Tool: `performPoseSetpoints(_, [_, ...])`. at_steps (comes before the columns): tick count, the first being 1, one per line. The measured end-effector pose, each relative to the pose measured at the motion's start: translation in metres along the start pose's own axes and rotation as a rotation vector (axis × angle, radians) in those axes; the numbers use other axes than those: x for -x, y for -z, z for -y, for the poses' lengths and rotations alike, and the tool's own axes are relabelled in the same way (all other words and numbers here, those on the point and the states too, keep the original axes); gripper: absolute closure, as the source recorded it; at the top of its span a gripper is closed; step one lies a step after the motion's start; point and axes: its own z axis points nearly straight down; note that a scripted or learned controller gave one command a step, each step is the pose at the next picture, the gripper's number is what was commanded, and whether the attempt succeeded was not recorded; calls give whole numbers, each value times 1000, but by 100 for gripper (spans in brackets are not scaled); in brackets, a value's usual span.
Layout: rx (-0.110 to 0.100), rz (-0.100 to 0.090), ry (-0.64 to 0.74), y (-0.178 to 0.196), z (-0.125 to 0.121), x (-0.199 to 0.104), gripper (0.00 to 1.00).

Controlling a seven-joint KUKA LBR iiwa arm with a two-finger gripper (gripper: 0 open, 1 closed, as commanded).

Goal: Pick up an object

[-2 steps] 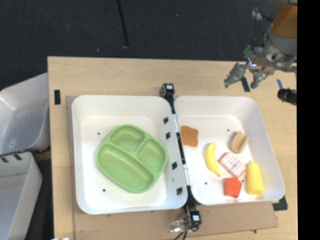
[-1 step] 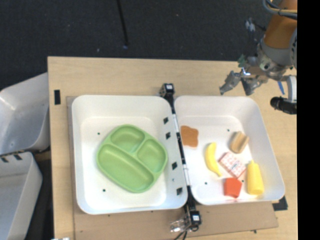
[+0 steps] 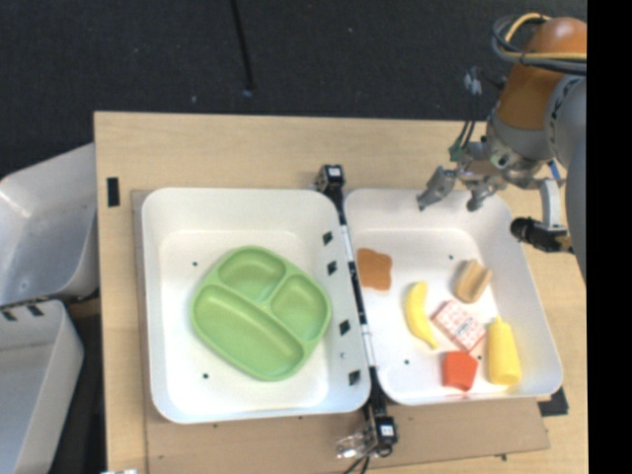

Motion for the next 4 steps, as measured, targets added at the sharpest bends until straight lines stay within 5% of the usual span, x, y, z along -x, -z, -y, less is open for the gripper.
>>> performPoseSetpoints(1, [3, 1, -2, -42, 3, 4, 0])
performPoseSetpoints(2, [11, 5, 0, -27, 1, 5, 100])
performPoseSetpoints(4, [10, 0, 4, 74, -1, 3, 100])
